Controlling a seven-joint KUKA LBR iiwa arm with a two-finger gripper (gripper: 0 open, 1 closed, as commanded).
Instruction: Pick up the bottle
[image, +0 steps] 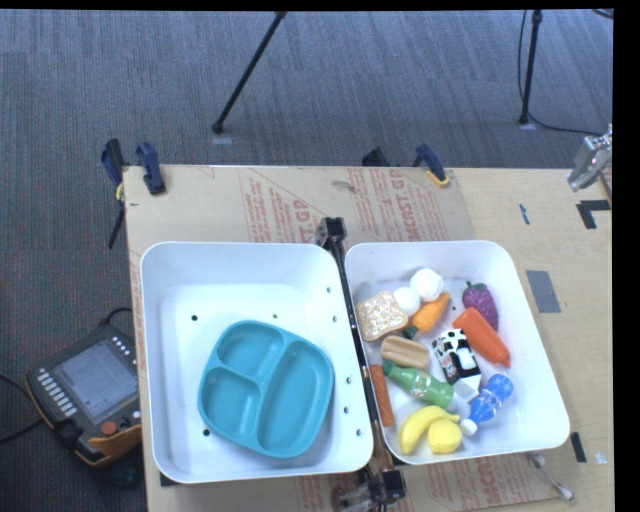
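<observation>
Grey carpet surrounds the desk (300, 200); the pincer (590, 160) sits far off, its state untellable. Crowded against hot dog (404, 351) and banana (424, 422), the green bottle (420, 382) risks a misgrasp.

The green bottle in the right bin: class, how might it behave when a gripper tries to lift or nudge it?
The green bottle lies on its side, so its round body would probably roll if nudged. It looks like smooth toy plastic, likely stiff, light and somewhat slippery. The hot dog and banana crowd it, so a push would likely shift them too.
</observation>
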